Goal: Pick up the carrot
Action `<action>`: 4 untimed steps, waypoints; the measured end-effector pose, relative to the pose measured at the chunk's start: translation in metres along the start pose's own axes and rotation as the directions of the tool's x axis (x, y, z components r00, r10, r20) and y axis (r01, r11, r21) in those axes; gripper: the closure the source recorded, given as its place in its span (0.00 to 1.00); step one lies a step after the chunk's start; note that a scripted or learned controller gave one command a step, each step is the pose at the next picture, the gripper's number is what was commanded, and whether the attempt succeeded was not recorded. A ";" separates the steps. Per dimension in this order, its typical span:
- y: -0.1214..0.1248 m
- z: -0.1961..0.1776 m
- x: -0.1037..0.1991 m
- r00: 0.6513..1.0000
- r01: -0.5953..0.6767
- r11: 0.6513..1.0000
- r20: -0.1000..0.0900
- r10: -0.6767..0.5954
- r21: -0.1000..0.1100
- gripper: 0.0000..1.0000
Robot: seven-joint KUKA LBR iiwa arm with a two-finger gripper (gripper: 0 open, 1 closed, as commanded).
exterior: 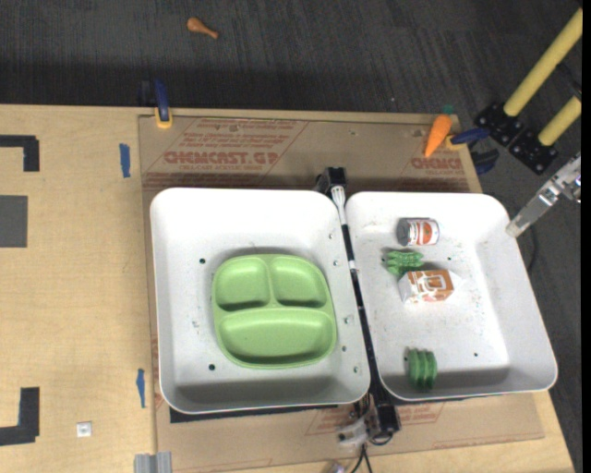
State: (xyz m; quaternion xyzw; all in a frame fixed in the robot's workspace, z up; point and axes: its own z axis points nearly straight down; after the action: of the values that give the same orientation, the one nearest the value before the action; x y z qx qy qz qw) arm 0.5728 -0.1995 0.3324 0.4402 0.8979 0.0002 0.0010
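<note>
Two white bins sit side by side on the tabletop, touching along a dark seam. Left bin (175, 277) holds a green divided plate (272, 309), three compartments, lying flat near the bin's centre. Right bin (517, 314) holds four items: a can (417, 231) on its side near the far edge; a green leafy piece (403, 262) just below it; an orange-and-white packet (427, 285) touching or just beside that leafy piece; and a green ribbed item (422, 367) near the bin's near edge, well apart from the rest. Carrot (438, 135) lies outside both bins, on the cardboard sheet (240, 152) at the tabletop's far edge, beyond the right bin's far rim, tilted with its green top pointing away; a blue clamp (468, 137) sits just beside it to the right. A small orange object (200, 28) lies on the dark floor past the far edge. Gripper (519, 224) enters at the right, its tip at the right bin's far right corner; whether fingers are apart or together cannot be told. Carrot lies left of and farther back than the gripper, apart from it, nothing held.
</note>
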 end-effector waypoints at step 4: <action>0.005 -0.162 0.119 0.895 0.446 0.895 0.004 -0.446 -0.001 0.00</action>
State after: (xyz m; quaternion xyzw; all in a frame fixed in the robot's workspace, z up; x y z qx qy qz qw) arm 0.5038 -0.1025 0.4944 0.2231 0.9748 0.0002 0.0029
